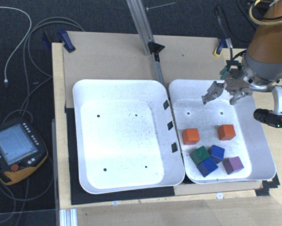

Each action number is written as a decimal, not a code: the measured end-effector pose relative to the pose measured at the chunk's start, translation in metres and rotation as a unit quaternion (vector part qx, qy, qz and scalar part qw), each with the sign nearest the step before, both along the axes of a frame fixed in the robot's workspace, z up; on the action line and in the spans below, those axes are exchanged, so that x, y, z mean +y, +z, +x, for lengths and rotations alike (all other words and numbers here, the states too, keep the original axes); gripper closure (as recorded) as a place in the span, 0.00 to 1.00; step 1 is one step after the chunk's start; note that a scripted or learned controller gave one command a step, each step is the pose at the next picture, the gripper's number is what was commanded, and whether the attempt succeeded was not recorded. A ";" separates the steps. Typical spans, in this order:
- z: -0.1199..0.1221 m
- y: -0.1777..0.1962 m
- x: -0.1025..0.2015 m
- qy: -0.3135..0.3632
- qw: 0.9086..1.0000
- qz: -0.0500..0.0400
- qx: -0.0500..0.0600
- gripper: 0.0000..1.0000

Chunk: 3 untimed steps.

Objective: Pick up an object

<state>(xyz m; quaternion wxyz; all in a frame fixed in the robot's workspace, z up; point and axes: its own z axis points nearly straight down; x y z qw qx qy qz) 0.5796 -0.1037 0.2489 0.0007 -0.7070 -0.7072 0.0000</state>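
Blue cube (208,166), green cube (200,154), 2nd blue cube (217,152) and purple cube (233,164) sit jammed together at near end of right bin (259,131), so the gripper (222,93), open and empty at far end, prob snags 2 or slips imo.

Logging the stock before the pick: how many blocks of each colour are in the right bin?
Orange blocks: 2
Blue blocks: 2
Green block: 1
Purple block: 1
Total: 6, all in the right bin.
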 end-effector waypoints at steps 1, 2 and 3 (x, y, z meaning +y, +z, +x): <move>-0.033 -0.120 0.020 0.000 1.000 0.001 0.005 0.00; -0.028 -0.151 0.015 0.000 1.000 0.001 0.002 0.00; -0.026 -0.138 0.016 0.000 1.000 0.001 -0.001 1.00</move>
